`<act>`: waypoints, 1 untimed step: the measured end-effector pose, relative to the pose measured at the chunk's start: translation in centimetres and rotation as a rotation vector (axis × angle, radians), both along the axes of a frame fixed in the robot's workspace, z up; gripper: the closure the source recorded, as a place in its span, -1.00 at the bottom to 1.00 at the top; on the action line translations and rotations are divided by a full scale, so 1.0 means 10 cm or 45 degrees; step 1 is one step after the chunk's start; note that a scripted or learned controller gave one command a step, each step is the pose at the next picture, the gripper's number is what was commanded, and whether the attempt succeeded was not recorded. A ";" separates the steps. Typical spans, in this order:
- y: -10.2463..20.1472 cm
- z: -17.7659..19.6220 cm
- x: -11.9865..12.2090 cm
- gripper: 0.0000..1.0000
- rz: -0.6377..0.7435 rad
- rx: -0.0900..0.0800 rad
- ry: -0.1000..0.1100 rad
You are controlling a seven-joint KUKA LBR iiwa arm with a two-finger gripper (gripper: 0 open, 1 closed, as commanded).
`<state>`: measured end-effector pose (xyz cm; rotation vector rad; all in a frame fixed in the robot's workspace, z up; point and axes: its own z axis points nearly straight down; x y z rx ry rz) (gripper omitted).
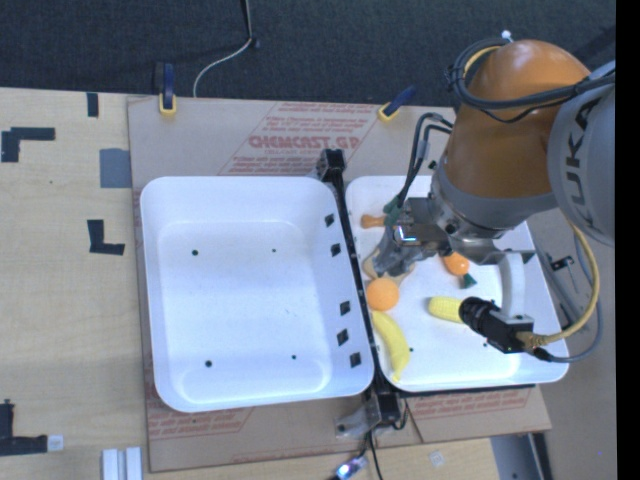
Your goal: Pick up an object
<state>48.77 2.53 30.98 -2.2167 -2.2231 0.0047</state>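
The arm's orange band (520,78) looms nearest, above the right bin (520,368). Below it the pincer (390,260) hangs low at that bin's left wall, just above the orange ball (381,294). The banana (392,343) lies beyond the ball, long axis along the wall. Whether the pincer is wide or narrow, I cannot tell.

dark carpet (120,18) behind a wooden bench (60,298).
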 end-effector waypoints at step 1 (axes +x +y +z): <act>0.00 0.09 0.00 1.00 0.001 -0.001 0.002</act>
